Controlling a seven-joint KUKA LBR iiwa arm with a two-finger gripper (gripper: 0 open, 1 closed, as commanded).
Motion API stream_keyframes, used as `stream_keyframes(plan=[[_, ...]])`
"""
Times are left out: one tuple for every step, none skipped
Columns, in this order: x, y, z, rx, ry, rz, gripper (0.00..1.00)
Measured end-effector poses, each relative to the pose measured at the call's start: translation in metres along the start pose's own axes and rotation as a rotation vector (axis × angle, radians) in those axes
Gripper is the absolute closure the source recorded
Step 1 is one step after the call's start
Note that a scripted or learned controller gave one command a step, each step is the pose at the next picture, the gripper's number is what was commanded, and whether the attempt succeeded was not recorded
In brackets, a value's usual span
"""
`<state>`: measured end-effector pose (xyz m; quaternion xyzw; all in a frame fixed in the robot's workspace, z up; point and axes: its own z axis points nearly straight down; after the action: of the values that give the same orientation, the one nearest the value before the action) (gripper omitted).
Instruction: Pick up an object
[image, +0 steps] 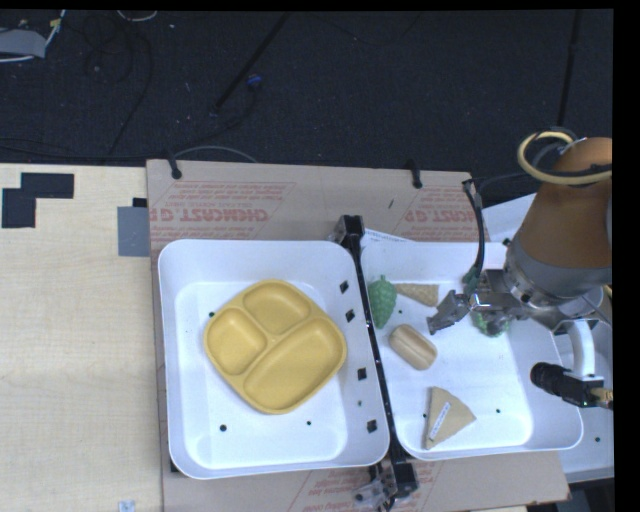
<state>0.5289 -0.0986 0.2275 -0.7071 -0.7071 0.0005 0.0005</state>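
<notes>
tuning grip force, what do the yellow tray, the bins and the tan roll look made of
Yellow tray: likely moulded plastic, matte to slightly glossy; even colour and rounded compartment ridges.
Bins: left bin and right bin, probably thin formed plastic, smooth white, with rounded corners and soft sheen.
Tan roll: looks like a toy bread roll, plastic or foam; too small to tell which.
</notes>
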Motion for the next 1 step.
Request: stream_keyframes(plan=[[0.0001,-0.0031,0.0645,0.009,0.002,0.001,0.00]])
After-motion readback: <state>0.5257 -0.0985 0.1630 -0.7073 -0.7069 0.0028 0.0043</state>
